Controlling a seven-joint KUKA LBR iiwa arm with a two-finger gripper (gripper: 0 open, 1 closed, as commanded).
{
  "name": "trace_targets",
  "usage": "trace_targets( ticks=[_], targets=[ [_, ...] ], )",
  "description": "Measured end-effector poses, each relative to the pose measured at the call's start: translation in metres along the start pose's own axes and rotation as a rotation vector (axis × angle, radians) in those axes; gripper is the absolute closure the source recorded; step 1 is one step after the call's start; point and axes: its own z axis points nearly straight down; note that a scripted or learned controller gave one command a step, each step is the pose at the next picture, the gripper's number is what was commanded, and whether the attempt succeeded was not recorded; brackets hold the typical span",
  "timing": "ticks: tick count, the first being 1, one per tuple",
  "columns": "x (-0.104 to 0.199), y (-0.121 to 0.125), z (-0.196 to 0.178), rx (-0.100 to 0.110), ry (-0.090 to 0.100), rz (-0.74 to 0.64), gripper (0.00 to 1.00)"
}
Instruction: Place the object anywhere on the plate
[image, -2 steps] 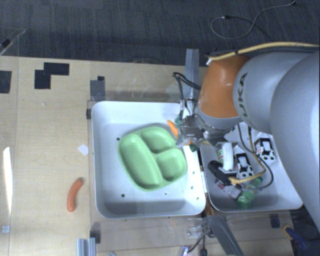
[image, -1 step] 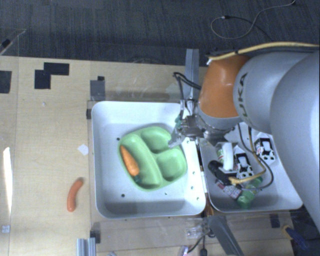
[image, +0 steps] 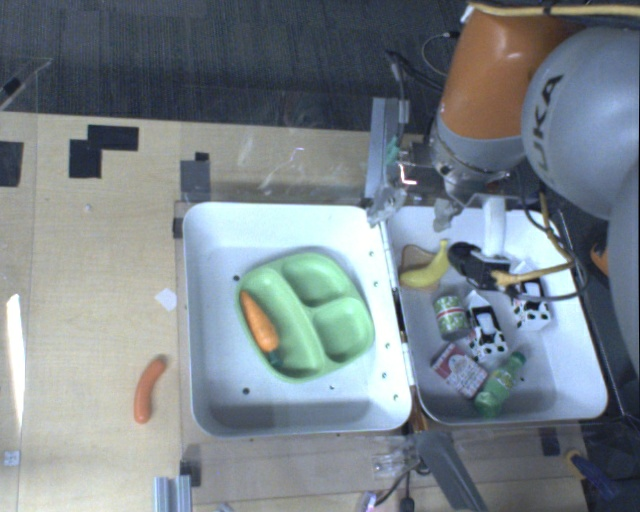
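Green plate (image: 335, 325) w/ three compartments sits in the left bin (image: 215, 400), and a carrot (image: 259, 320) lies in its long left compartment, so if that's the object, the job looks done already; I judge nothing left but to pull clear. If another item is meant, it's among the clutter in the right bin (image: 580, 395): banana (image: 425, 268), small can (image: 450, 315), green bottle (image: 498, 383), a snack packet (image: 460, 368), black-and-white cow toys (image: 487, 335). My jaws (image: 445, 208) hang over the right bin's back edge, just above the banana; can't tell whether they're wide or narrow from here, and nothing is visibly between them. Room: plate's other two compartments are bare, left bin has free floor all round the plate. Right bin is crowded in the middle. Divider wall between bins needs clearing on any crossing. A sausage (image: 148, 388) lies out on the worktop (image: 80, 300), left of the bins.
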Motion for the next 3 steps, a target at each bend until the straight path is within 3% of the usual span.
trace_targets(
  ticks=[1,2,3],
  targets=[
    [-0.004,0.043,-0.068,-0.001,-0.001,0.062,0.00],
    [-0.068,0.076,-0.134,-0.002,-0.001,0.043,0.00],
    [-0.114,0.078,-0.044,0.003,-0.002,0.099,0.00]
  ],
)
